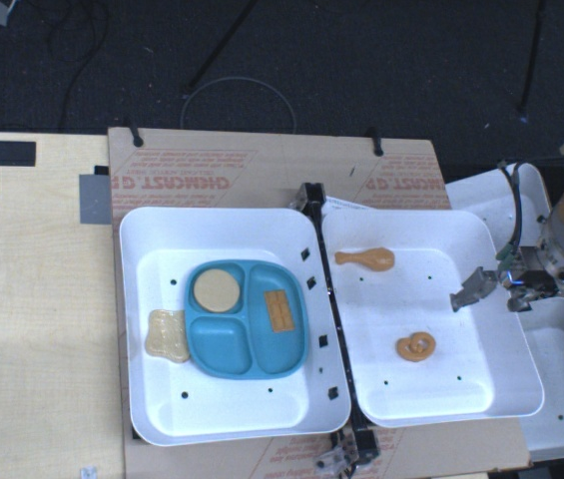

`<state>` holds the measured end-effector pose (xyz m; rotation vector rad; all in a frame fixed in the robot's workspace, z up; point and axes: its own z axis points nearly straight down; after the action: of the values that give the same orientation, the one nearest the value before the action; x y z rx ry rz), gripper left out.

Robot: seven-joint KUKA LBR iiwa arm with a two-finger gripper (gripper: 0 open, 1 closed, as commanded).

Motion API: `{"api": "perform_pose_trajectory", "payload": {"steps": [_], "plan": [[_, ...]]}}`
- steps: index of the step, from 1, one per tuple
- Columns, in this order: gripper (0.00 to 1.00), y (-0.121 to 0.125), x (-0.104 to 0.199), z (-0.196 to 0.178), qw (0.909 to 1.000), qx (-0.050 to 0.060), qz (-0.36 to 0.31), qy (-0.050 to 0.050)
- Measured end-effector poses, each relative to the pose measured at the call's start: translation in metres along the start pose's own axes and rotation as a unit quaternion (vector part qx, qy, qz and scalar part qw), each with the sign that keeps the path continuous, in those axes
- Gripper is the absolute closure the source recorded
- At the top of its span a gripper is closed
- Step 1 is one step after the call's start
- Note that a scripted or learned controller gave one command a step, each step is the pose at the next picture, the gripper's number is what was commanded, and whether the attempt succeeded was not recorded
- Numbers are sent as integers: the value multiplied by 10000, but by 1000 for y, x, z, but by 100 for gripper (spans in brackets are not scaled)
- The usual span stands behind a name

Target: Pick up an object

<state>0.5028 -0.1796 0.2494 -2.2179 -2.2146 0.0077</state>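
The arm reached in from the right at the right bin's (461,230) right rim, its pincer (473,291) low over that wall with a dark finger angled down and leftward; whether it was released or clenched could not be told, and nothing showed between its fingers. In that bin lay a drumstick (366,258) near the back and a pretzel (415,346) toward the front, well apart from the pincer. The left bin (152,238) held a blue tray (245,352) carrying a round cookie (215,290) and a cracker (280,311); a pale toast (167,335) lay touching its left edge.
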Motion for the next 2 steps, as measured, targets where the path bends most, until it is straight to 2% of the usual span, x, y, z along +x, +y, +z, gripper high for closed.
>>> {"api": "perform_pose_trajectory", "payload": {"steps": [1,2], "plan": [[0,2,0,-3,10000,-36,-4,-9],[0,10,5,48,10000,-5,-11,5]]}}
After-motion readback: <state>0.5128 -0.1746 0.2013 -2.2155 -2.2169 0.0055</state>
